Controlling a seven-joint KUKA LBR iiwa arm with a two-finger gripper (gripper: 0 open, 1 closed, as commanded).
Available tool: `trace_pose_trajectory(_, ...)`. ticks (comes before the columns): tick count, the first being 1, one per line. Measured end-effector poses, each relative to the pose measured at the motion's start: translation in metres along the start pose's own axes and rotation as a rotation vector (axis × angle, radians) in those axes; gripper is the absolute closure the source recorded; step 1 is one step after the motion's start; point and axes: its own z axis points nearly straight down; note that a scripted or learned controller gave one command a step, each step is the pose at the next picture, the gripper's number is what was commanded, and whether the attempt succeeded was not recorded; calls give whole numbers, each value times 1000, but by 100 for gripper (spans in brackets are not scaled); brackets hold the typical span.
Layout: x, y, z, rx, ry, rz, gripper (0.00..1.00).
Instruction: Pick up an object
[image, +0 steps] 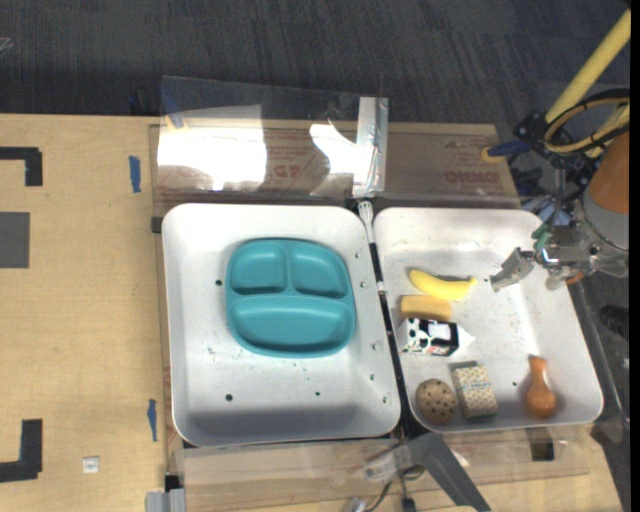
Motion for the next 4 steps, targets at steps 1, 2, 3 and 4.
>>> trace_pose_trajectory(1, 86, -4, 59, 4, 3, -73, 0)
trace_pose_trajectory(2, 82, 34, 97, -10, -3, -223, 0)
trace_pose_trajectory(3, 71, 93, 101, -4, -2, 67, 0)
trace_pose_trajectory(4, 72, 93, 90, -1, -4, 64, 100)
